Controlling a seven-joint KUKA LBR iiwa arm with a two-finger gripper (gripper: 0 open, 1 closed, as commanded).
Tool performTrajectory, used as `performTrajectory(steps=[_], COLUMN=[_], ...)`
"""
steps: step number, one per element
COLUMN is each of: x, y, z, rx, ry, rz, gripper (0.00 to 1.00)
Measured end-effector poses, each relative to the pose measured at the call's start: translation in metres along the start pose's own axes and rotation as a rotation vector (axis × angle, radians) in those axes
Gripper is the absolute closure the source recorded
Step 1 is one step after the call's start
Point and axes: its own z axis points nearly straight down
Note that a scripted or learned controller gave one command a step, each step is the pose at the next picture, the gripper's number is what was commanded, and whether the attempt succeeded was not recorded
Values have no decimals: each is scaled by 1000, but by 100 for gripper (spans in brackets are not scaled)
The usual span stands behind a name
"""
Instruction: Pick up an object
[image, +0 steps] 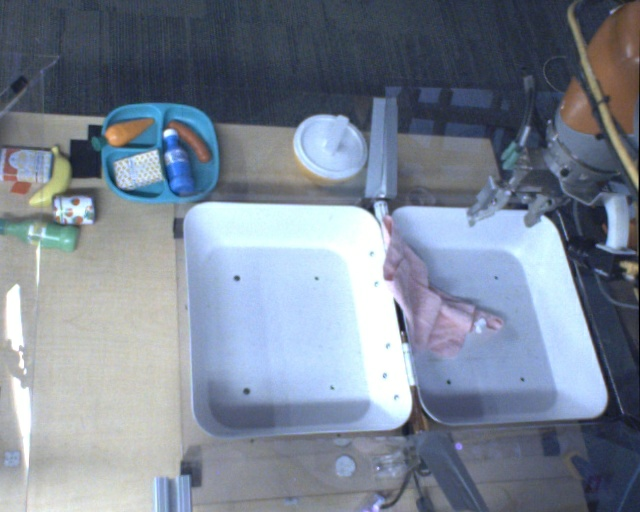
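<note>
We find the bench (100, 380) spanning the frame, light wood, bare at lower left. On it sit two shallow white bins side by side. The left bin (290, 320) occupies the centre of the frame. The right bin (540, 330) lies right of centre, touching the left bin along their shared edge.

At the upper right we see the arm (600, 90), grey with an orange section. Its gripper (508, 207) hangs over the upper rim of the right bin. We read the jaws as spread apart, with nothing between the fingers.

The task object, a pink cloth (432, 305), lies crumpled in the right bin against its left wall, trailing toward the bin's middle. It is well apart from the gripper.

Above the bins, at top centre, we note a round white lid (330, 147). At upper left stands a blue divided tray (160, 152) holding toy food. Left of it lie a banana (53, 178), a small can (73, 209) and a green bottle (42, 233).
</note>
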Motion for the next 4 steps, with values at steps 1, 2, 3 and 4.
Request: performTrajectory(steps=[1,2,3,4], x=[40,-15,-41,-41], y=[-25,-84,-86,-83], z=[-17,146,182,170], rx=[-1,3,-11,-19], ry=[0,1,-1,-4], rz=[-153,-120,-129,-130], gripper=[0,0,0,100])
